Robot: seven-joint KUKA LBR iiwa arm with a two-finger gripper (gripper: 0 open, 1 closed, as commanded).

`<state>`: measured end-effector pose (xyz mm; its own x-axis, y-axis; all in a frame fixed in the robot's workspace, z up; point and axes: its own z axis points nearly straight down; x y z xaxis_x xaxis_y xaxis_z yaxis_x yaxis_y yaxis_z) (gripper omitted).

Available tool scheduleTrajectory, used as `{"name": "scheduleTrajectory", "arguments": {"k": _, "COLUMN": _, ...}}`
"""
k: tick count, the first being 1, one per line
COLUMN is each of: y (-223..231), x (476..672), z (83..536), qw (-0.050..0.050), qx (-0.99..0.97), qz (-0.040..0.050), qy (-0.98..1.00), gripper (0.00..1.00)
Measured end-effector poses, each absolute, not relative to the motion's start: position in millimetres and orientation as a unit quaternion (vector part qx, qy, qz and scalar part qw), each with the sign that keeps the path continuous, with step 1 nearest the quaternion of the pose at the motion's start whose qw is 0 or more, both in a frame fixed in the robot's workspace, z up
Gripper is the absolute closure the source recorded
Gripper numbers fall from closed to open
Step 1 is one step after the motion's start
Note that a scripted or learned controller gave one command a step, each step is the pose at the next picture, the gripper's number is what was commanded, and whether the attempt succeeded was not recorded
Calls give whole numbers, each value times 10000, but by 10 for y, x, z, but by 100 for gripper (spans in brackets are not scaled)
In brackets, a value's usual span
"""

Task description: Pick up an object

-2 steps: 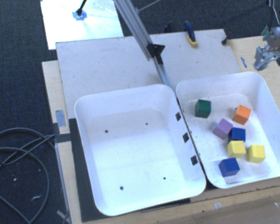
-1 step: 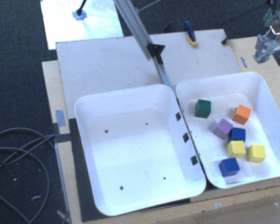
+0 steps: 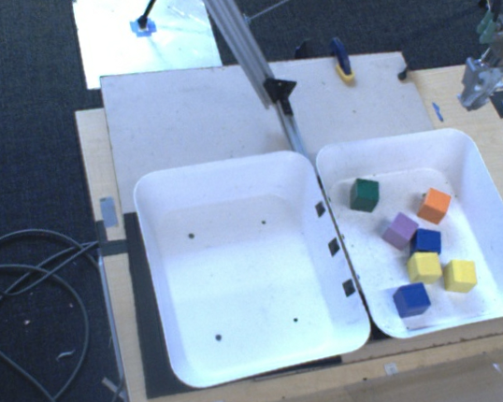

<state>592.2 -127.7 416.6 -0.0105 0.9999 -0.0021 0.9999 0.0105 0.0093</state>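
The right bin (image 3: 492, 195) holds several small cubes: a green one (image 3: 363, 195), an orange one (image 3: 435, 205), a purple one (image 3: 399, 231), two blue ones (image 3: 425, 241) (image 3: 411, 300) and two yellow ones (image 3: 424, 266) (image 3: 460, 275). My gripper (image 3: 486, 82) sits at the right edge of the camera view, above the bench beyond the right bin's far right corner, away from all the cubes. Nothing shows between its fingers.
The left bin (image 3: 161, 257) lies beside the right one, its rim touching at the middle. A slanted metal pole (image 3: 240, 41) crosses the grey board behind the bins. Cables (image 3: 19, 289) coil on the dark floor at the left.
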Motion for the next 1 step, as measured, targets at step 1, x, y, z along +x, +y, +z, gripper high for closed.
{"name": "scheduleTrajectory", "arguments": {"k": 1, "y": -574, "x": 6266, "z": 5504, "qw": 48, "qx": 7036, "qz": 45, "qy": 7106, "gripper": 100}}
